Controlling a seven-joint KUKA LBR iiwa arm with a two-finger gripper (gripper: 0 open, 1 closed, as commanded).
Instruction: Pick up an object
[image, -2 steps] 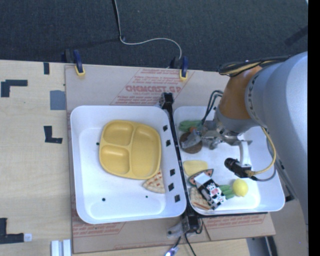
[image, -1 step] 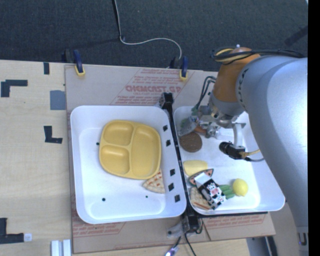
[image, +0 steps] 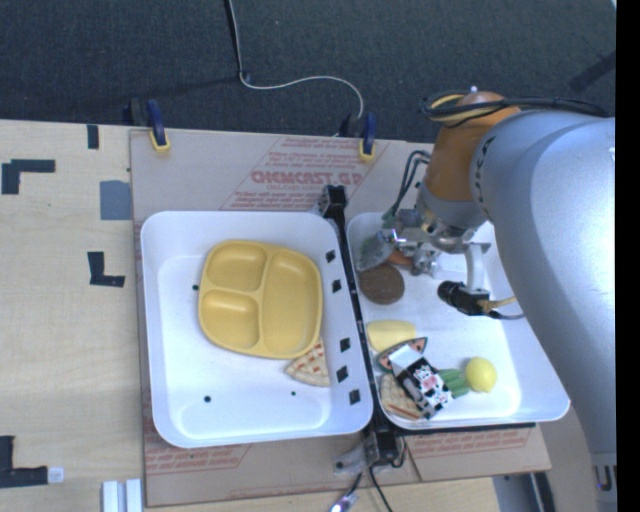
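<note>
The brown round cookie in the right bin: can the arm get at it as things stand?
Probably yes. The gripper hangs just above the cookie, and nothing lies on top of it.

Reaches in from the right as one thick grey arm (image: 560, 230), filling much of that side. Narrows toward the wrist, where an orange band (image: 450, 160) wraps it. Bends downward past the band into a cluster of metal parts and black cables. Ends in a gripper (image: 400, 250) hanging low, pointing down and slightly leftward. Carries a black part (image: 462, 296) jutting out below the wrist on the near side. Too cluttered at the tip to read the grasping end.
</note>
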